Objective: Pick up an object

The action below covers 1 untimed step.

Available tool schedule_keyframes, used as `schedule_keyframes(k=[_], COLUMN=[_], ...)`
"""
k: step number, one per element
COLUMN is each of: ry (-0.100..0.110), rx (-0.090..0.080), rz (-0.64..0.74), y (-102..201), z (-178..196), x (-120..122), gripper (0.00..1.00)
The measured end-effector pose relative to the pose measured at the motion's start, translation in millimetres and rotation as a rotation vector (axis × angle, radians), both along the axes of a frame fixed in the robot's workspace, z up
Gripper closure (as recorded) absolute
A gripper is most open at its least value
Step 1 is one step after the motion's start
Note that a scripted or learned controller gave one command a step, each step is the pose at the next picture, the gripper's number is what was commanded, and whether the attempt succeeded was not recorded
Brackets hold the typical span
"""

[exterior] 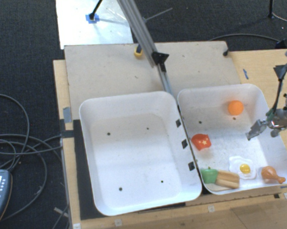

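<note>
Right bin (216, 94) holds orange ball (236, 108), fried egg (243, 167)

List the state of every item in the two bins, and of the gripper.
Round orange ball: resting loose in right bin.
Red pepper-like toy: lying near divider.
Green toy: touching bread-coloured roll.
Fried-egg toy: lying flat.
Brown drumstick toy: lying in corner.
Gripper: above right bin, holding nothing visible.
</note>
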<state>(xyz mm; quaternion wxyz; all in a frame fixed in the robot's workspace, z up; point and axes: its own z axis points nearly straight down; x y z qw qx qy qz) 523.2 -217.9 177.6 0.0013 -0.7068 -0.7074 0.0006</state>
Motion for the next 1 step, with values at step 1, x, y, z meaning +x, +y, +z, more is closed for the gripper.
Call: schedule_keyframes(k=[1], ry=[-0.001], rx=[0.0], rz=[0.0], y=[0.4], z=[-42.3], x=[3.9], gripper=[0.0])
